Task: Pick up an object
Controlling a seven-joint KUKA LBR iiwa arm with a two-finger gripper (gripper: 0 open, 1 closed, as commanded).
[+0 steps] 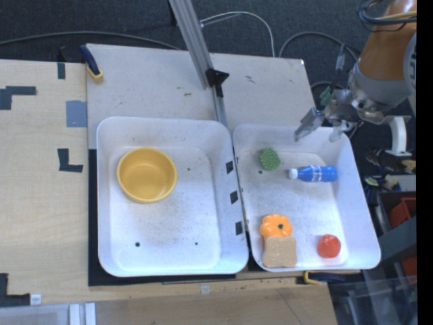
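While the gripper (318, 128) hangs spread and holding nothing, the blue bottle (314, 174) lies just below it.

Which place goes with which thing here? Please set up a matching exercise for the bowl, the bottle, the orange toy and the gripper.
Things:
1. yellow bowl
2. blue bottle
3. orange toy
4. gripper

Places:
A. above the far right corner of the right bin
B. lying on its side in the right bin's far half
C. in the left bin, toward its left side
D. near the right bin's near edge, touching the tan bread slice

Pairs: 1-C, 2-B, 3-D, 4-A
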